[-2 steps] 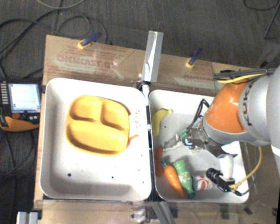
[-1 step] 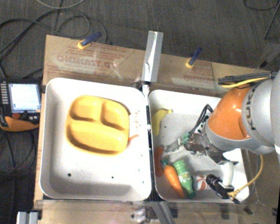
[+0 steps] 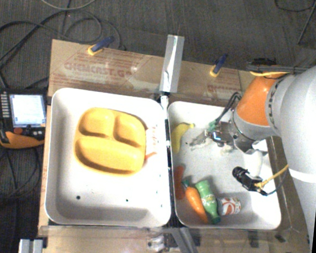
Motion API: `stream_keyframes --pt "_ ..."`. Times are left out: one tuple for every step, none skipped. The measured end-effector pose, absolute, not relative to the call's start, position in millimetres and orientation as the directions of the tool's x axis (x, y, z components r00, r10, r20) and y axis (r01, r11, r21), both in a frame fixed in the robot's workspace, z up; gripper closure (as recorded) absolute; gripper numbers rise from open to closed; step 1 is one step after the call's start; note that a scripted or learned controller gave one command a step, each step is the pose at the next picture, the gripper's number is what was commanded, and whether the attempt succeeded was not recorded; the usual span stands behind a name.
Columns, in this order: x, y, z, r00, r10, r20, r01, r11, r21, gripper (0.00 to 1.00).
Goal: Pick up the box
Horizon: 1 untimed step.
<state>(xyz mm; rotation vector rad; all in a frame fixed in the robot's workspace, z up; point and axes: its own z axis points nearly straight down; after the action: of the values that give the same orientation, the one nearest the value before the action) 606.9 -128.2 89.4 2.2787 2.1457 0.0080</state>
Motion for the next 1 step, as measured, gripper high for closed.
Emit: stream_keyframes --pt "668.5 -163.6 88.0 0.254 0.967 0.001 0.967 -0.254 -0.008 0.0"
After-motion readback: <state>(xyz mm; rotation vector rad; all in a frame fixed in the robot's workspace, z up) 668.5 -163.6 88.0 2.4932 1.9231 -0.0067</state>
